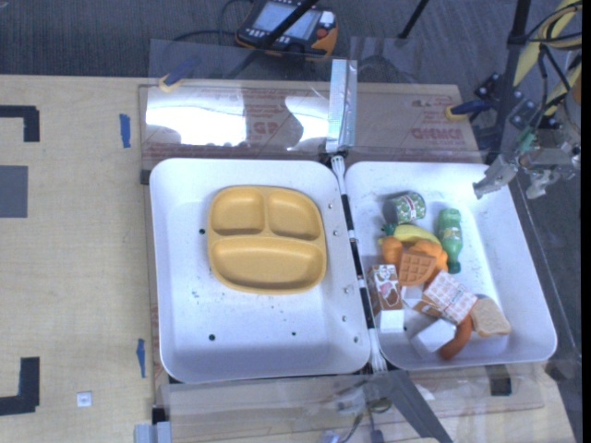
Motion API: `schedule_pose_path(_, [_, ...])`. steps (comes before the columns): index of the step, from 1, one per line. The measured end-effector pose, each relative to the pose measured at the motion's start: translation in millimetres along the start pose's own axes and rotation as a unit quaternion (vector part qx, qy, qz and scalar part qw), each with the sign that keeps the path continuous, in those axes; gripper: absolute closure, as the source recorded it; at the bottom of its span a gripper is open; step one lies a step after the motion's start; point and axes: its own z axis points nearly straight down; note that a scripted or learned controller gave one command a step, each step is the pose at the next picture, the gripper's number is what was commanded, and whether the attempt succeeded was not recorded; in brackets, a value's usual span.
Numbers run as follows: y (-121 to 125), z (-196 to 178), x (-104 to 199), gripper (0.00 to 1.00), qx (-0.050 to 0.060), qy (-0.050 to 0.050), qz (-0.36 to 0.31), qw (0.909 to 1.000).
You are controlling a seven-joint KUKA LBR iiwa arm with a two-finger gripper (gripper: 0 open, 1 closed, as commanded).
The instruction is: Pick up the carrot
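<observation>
My gripper (pixel 494 179) sits at the right bin's (pixel 517 247) far right rim, with bare white floor below it. Can't tell its state. The carrot (pixel 395 250) is orange and mostly buried; it lies mid-bin, wedged under the banana (pixel 417 235) and touching the waffle (pixel 417 268), well apart from me, toward the divider.

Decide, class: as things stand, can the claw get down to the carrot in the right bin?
Probably, though awkwardly. The claw sits at the right bin's far edge, but the carrot lies wedged under the banana beside the waffle.
</observation>
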Motion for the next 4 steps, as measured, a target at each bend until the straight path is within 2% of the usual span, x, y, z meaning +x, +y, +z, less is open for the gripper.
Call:
schedule_pose_path(1, [-9.9,106.2,38.0,0.0,-0.001,0.0,-0.148,0.9889])
schedule_pose_path(2, [-15.0,118.1,32.5,0.0,-0.001,0.0,-0.303,0.953])
schedule_pose_path(3, [-59.1,155.6,44.0,0.0,-0.005,-0.003,-0.408,0.913])
schedule_pose_path(4, [-100.7,145.1,26.5,0.0,-0.023,-0.024,-0.543,0.8393])
